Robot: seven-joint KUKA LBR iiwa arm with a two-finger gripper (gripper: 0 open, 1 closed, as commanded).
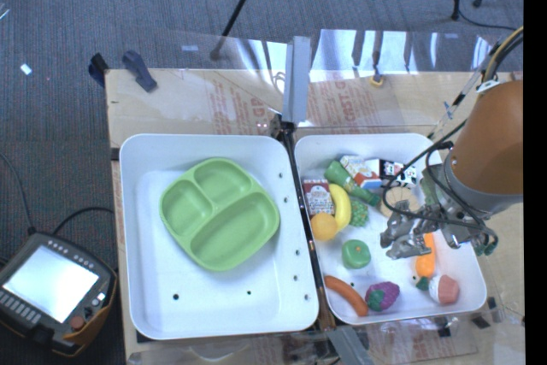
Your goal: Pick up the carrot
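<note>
Claw (414, 245) low over the right bin (466, 286), just left of the carrot (426, 261); opening and any hold cannot be told from this slant. Crowded on its left by a green round toy (356, 253), with a banana (342, 205) and an orange fruit (324, 226) further up near the bin's left wall. Hemmed below by a purple grape bunch (383, 296) and a sausage (345, 295) along the near rim, plus a pink-and-white piece (445, 290) toward the right corner. Little free floor around the carrot. Carrot itself: small, orange, standing lengthwise up-down in view, green bit at its lower end, upper part partly hidden by the claw. Left bin (145, 286) roomier, carrying 1 green divided plate (220, 213), wide white margin along its near side.
</note>
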